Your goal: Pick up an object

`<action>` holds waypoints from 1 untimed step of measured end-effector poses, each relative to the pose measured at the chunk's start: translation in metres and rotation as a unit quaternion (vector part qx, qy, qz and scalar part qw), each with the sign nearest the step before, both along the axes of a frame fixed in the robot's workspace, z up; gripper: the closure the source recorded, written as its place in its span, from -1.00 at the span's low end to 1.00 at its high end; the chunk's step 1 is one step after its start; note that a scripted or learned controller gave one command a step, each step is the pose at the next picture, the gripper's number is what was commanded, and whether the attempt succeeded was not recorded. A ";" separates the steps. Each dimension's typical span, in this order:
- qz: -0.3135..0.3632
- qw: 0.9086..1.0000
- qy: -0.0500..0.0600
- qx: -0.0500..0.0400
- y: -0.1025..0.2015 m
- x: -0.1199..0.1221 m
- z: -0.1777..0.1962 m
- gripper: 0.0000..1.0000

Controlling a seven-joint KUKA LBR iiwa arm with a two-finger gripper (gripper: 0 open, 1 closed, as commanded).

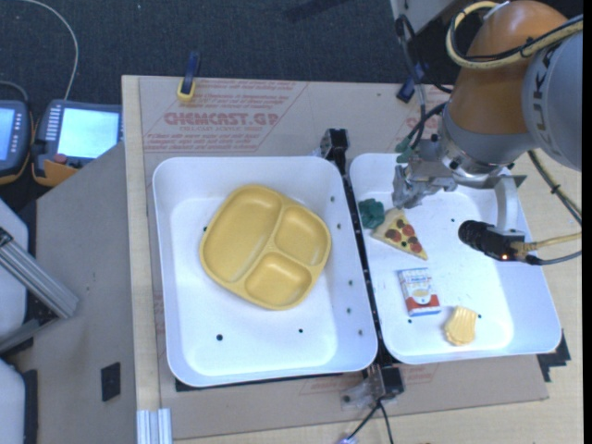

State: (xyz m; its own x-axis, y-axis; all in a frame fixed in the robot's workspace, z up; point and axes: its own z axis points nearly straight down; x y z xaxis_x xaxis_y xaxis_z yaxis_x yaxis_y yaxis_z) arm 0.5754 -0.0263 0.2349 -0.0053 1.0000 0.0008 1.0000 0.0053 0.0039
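On the table (139, 248) we see a yellow plate (266, 245) in the left bin (176, 276). In the right bin, the pizza (400, 233) lies unlifted just below the pincer (405, 195); its grip we cannot tell. Picking remains.

Arm (504, 72) runs out of frame at the top and right edges, and its bulk covers the far right corner of the right bin (532, 317). Gripper (404, 199) sits low over that bin near the green toy (372, 213); finger gap too small to read, and the toy too small to identify. Print on the small carton (419, 291) unreadable; left-edge screens (55, 132) partly cut off.
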 end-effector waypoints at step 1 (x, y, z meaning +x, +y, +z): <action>0.000 1.000 0.001 0.000 0.051 0.019 -0.012 1.00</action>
